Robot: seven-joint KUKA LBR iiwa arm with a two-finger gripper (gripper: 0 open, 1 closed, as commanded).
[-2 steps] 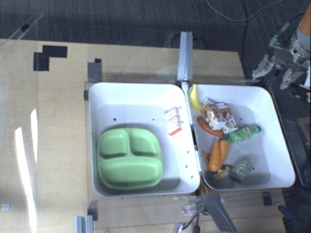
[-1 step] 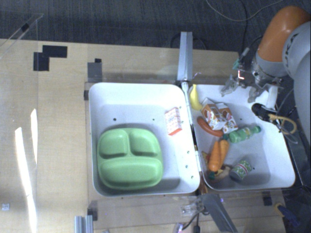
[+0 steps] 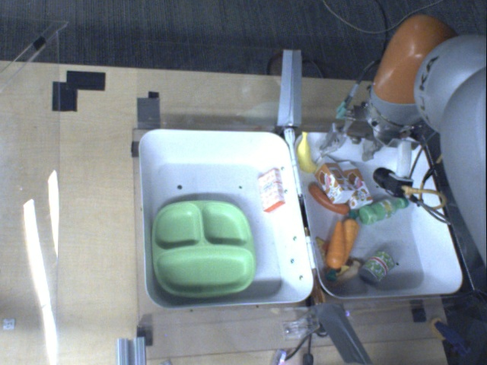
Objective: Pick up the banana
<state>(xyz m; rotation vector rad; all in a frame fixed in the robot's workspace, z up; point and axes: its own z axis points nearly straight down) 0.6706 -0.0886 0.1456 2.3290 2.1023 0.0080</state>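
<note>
The yellow banana [image 3: 305, 153] lies against the far left wall of the right bin [image 3: 445, 268], partly cut off by the divider. My gripper [image 3: 351, 138] hangs over the far end of that bin, just right of the banana, beneath the orange band of the arm. Nothing shows between its fingers.
The right bin also holds a snack packet [image 3: 344, 185], a red sausage [image 3: 327, 201], a green bottle [image 3: 382, 211], a carrot [image 3: 341, 242] and a small green can [image 3: 377, 266]. In the left bin [image 3: 152, 204] sit a green divided tray [image 3: 203, 245] and a small red-and-white packet [image 3: 272, 189].
</note>
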